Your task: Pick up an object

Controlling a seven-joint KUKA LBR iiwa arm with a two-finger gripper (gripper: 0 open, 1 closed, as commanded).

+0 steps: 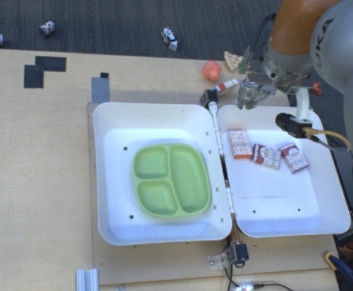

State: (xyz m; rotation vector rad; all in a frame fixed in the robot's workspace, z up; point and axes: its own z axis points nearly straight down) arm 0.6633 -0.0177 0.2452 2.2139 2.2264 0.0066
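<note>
Blurring the claw [250, 99], arm [322, 35] leaves frame.

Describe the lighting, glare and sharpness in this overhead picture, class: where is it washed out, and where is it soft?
Camera view: even, bright light washes out the white bins, their rims nearly featureless; the green tray casts only a faint shadow; the three small packets look soft, their print unreadable; the gripper is slightly blurred.
</note>
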